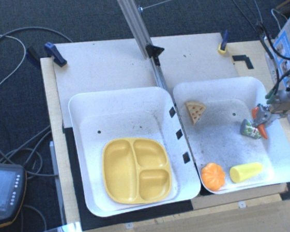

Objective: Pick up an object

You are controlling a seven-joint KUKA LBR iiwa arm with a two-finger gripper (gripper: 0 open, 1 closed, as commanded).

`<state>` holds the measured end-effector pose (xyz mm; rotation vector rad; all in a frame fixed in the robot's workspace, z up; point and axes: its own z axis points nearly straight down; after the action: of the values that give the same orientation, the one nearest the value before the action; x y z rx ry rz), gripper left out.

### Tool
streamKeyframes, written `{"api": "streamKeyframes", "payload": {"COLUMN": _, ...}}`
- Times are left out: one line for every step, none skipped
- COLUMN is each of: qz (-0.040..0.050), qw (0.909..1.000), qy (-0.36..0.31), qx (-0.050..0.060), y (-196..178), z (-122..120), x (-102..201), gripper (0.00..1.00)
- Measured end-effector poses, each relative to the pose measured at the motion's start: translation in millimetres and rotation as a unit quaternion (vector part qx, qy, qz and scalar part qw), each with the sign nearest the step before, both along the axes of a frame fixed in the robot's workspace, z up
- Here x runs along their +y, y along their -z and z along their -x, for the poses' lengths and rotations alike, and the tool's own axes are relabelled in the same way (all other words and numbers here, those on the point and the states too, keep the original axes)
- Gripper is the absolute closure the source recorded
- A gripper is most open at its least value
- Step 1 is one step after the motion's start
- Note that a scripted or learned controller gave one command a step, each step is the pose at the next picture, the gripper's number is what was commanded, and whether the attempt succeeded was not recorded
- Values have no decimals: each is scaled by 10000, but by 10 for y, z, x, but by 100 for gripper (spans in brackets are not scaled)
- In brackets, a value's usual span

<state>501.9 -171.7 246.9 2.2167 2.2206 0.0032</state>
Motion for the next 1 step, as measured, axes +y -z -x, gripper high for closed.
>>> {"api": "streamKeyframes", "payload": {"qz": -27, "qw": 10000, "qy": -24, "qx": 36, "y": 124, "z": -18, "x": 537, "gripper": 100}}
